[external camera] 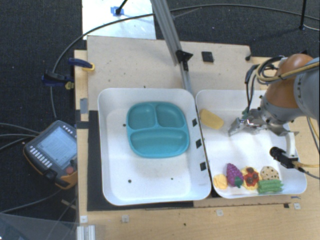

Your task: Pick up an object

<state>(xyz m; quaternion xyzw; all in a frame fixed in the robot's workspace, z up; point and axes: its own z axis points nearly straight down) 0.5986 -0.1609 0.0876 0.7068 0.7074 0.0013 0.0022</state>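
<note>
No writing is legible. Metal two-finger claw (241, 125), fingers apart and holding nothing, hovers mid-right over the right white bin (225, 149), beside a yellow rounded block (211, 119); toy foods lie lower right.

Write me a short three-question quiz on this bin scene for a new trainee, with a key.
1. True or false: the teal divided plate lies in the left bin.
2. Which item lies closest to the gripper? A) yellow piece B) purple grapes C) green pea pod
3. Fill in: the row of toy foods sits along the ____ edge of the right bin as seen in the camera view.

Key: 1 true; 2 A; 3 lower (near).
</note>
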